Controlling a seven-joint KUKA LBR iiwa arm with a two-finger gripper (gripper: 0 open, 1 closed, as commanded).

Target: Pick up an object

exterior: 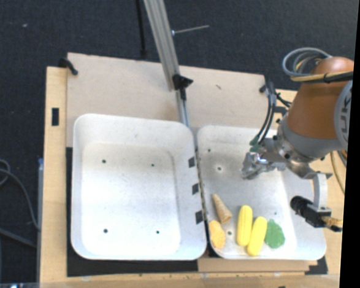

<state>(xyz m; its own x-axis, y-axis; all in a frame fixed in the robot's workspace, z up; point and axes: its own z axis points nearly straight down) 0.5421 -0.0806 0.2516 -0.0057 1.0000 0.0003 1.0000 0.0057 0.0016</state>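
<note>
Arm: grey with an orange band [318, 98]; enters from the right edge of the frame, over the right bin [229, 144]
Gripper [251, 170]: low over the upper middle of the right bin; whether it is open or closed cannot be told; nothing seen in its grasp
Objects: clustered at the lower edge of the right bin; a tan cone [221, 208]; an orange-yellow piece [217, 235] just below it; two yellow corn cobs [251, 229] side by side; a green piece [276, 234] touching the right cob
Left bin [138, 128]: centre-left of the frame
</note>
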